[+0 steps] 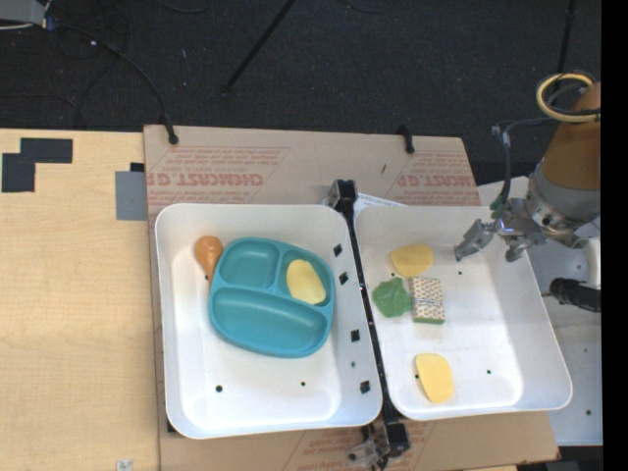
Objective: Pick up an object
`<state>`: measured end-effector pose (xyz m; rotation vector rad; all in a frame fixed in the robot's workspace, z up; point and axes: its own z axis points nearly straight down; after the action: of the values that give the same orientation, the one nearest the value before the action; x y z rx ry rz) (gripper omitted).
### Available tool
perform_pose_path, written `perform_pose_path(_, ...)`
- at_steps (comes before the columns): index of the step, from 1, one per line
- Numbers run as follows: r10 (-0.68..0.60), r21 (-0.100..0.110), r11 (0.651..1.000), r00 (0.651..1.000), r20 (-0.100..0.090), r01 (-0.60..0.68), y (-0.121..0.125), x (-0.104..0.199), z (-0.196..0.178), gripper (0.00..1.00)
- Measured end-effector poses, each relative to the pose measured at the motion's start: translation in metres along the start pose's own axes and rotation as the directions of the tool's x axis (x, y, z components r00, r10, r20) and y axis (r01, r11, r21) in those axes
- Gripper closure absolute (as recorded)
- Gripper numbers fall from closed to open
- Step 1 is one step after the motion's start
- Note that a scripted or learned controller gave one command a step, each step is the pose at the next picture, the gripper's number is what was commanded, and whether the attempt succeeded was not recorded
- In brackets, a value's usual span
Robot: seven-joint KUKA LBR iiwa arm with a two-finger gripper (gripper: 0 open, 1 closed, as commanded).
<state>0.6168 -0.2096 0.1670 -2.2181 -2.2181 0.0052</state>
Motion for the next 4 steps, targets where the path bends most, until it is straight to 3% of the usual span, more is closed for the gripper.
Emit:
perform_pose_path(1,0.0,0.002,1.0,1.0,-0.001,0.0,-0.001,0.002,0.064,0.0)
perform_pose_path(2,0.0,-0.002,1.0,1.0,-0.001,0.0,0.001,0.001,0.05,1.0)
perform_pose_path(4,-0.002,-0.008,1.0,1.0,0.002,0.002,0.009,-0.003,-0.059,1.0)
